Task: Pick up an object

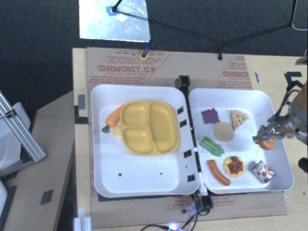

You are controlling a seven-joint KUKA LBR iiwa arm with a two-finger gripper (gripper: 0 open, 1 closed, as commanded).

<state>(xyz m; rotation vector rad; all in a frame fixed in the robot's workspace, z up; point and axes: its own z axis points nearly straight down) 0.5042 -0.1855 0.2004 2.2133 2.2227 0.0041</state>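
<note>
Two white bins: I want the claw (263,137), grip unreadable, lowered squarely over the orange piece (268,144) at the right bin's (275,105) three o'clock.

"CHEMCAST" printed in red, upside down, on the brown sheet (126,67) under the bins, left and right of centre
</note>
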